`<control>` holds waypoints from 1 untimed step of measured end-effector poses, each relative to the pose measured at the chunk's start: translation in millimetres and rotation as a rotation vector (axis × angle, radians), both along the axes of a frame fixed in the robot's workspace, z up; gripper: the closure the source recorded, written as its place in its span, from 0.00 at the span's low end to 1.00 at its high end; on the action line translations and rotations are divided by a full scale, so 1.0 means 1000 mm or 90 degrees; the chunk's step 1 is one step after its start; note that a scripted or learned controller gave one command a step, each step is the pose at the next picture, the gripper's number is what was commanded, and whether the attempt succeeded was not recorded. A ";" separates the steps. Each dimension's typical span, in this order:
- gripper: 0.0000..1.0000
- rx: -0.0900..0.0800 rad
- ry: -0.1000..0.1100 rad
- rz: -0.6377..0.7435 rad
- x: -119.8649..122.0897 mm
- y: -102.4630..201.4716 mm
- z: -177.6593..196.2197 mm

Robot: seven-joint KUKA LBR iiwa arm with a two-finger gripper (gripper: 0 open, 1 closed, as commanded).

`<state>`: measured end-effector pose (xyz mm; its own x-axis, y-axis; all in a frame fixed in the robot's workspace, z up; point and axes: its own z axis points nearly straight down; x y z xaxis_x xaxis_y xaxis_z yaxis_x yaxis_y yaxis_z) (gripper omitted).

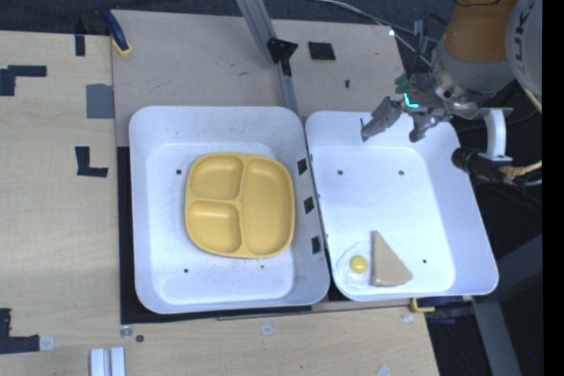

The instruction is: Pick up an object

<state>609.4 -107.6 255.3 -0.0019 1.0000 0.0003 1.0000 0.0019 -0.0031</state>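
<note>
With our claw [395, 127] spread and empty over the right bin [458, 216], we should bring it down squarely over the tan wedge [388, 262] near the yellow ball [358, 263].

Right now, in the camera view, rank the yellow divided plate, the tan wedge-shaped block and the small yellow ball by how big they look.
1. Yellow divided plate, in the left bin, clearly largest.
2. Tan wedge-shaped block, near the right bin's front edge.
3. Small yellow ball, just left of the wedge, smallest.

One fixed camera looks down slantwise from above on both white bins [141, 189].
</note>
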 end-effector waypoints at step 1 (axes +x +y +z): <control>0.00 0.000 -0.001 0.000 0.000 0.000 0.001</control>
